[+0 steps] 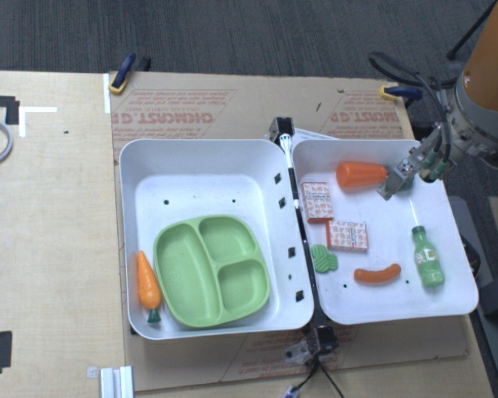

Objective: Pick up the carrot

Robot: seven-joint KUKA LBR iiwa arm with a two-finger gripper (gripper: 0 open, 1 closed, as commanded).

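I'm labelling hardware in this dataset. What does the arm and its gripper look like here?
The arm is grey metal with an orange band above the wrist. Black cables loop beside it. The gripper is a small grey two-finger unit with a greenish patch near its base.

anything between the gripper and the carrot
Yes. The gripper is over the right bin; the carrot lies at the left bin's left wall. The bins' walls and the green tray lie between.

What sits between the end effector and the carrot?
From the camera view: the end effector is over the right bin; before the carrot come an orange piece, two cartons and the green tray.
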